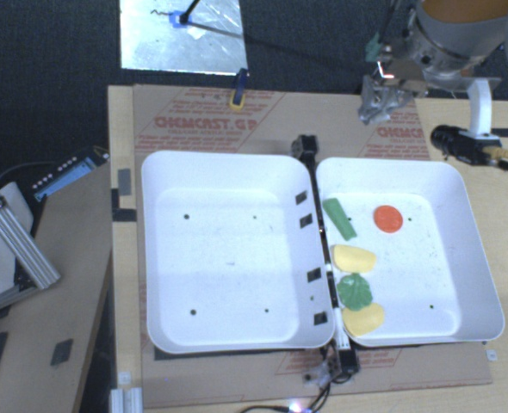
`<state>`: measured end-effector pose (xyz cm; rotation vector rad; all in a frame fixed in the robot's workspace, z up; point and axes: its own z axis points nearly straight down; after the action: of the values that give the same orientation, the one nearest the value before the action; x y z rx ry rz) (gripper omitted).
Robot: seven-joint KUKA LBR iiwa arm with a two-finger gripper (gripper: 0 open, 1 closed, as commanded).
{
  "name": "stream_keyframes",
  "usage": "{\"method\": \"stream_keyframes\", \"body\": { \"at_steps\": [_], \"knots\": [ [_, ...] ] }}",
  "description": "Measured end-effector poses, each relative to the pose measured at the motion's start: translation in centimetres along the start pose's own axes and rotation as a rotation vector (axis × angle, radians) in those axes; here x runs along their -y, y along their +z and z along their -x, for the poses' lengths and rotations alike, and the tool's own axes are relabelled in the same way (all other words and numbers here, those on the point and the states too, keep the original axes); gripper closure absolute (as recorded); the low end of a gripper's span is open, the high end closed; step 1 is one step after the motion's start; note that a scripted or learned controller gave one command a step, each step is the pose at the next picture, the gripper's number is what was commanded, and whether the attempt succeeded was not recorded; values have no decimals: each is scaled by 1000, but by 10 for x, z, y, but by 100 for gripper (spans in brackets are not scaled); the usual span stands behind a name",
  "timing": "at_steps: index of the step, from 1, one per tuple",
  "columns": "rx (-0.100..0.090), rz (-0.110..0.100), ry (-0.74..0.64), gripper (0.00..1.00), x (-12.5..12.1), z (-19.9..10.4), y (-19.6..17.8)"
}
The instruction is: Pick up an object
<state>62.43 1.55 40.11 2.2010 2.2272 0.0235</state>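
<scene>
The right bin (461,231) holds a green stick-shaped piece (339,218), a round orange-red piece (388,218), a pale yellow piece (355,258), a leafy green piece (355,292) and another yellow piece (362,318). All lie along the bin's left side except the orange-red one, which sits near the middle back. My gripper (381,107) hangs high above the bench, behind the back rim of the right bin, with nothing seen between its fingers.
The left bin (228,252) stands beside the right one, joined by a black clip strip (319,256). A shiny metal sheet (182,22) lies at the back left. A grey device (65,175) and a metal rail (9,231) sit at the left.
</scene>
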Motion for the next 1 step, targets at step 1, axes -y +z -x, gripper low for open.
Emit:
{"method": "stream_keyframes", "body": {
  "at_steps": [1],
  "knots": [
    [6, -13, 14, 100, -45, 76, 23]
  ]
}}
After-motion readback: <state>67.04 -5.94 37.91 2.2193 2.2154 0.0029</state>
